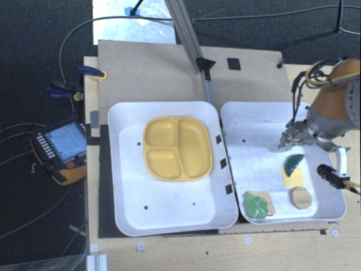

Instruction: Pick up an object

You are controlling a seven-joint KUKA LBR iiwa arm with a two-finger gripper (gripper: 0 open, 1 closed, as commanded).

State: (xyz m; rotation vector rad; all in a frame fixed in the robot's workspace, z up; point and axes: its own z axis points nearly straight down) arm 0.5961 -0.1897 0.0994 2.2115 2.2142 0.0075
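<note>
The arm [333, 103] comes in from the right over the right bin [254, 151]; its claw [289, 140] sits low over the bare white floor in that bin's upper right part, and whether the claw is apart or together cannot be told, the tips being too small and blurred against the white; nothing shows between them. The landmark here is the yellow tray [178, 148], a 3-compartment plate lying in the upper middle of the left bin [130, 196]. Every loose thing lies to the right of the tray, in the right bin: a dark green piece [294, 164] rests on the top edge of a pale yellow block [292, 178], both far right of the tray and just below the claw, apart from it; a tan round piece [301, 197] lies lower still, near the bin's lower right corner; a green thing on a tan slab [258, 204] lies right of and below the tray, against the right bin's lower rim. The 2 bins touch along their inner edges on the table [146, 72]; left of the tray, off the table, a handheld pendant [61, 150] with a lit screen lies on the dark floor.
</note>
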